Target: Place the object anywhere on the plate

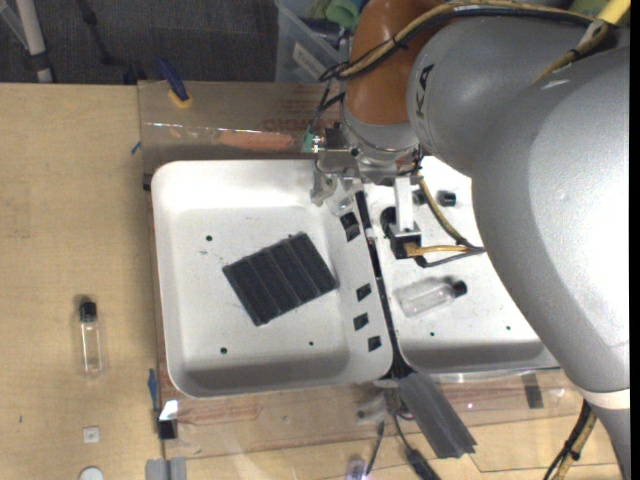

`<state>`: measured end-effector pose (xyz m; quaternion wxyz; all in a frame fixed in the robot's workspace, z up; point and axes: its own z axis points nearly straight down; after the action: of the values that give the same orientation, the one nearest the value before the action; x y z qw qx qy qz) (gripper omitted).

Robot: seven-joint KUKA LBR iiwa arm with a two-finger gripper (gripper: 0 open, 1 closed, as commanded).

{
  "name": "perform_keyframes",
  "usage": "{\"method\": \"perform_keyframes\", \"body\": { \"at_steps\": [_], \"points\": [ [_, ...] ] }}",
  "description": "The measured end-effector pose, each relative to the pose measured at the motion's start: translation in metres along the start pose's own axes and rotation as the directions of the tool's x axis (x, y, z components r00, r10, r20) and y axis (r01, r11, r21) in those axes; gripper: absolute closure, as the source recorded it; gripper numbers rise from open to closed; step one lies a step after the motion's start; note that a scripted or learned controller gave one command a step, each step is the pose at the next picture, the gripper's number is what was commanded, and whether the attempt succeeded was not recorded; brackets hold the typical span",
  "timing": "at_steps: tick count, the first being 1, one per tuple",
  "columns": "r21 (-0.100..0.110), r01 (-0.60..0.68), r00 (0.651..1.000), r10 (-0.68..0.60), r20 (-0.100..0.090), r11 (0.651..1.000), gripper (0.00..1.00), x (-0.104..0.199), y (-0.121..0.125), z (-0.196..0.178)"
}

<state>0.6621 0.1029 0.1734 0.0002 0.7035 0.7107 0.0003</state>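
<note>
Where the wooden bench (60, 218) lies left of the bins, a spare clear vial (90, 336) with a black cap lies, well apart from them. Left bin (190, 198): a dark ridged plate (280, 276) lies flat near the middle, turned at an angle, with nothing on it. The gripper (338, 183) hangs over the far end of the seam between the bins; whether it is apart or together, cannot tell, and nothing is seen held. Right bin (500, 343): the object, a clear vial with black cap (430, 296), lies on its side on the floor, near the seam. The grey arm (540, 168) covers the right.
</note>
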Motion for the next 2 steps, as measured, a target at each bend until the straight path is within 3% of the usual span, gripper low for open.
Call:
{"method": "perform_keyframes", "body": {
  "at_steps": [1,2],
  "points": [
    [-0.001,0.028,1.0,-0.028,0.0,1.0,1.0,0.002,0.005,-0.032],
    [0.002,0.085,0.996,-0.085,0.0,0.996,1.0,-0.029,0.004,-0.011]
  ]
}}
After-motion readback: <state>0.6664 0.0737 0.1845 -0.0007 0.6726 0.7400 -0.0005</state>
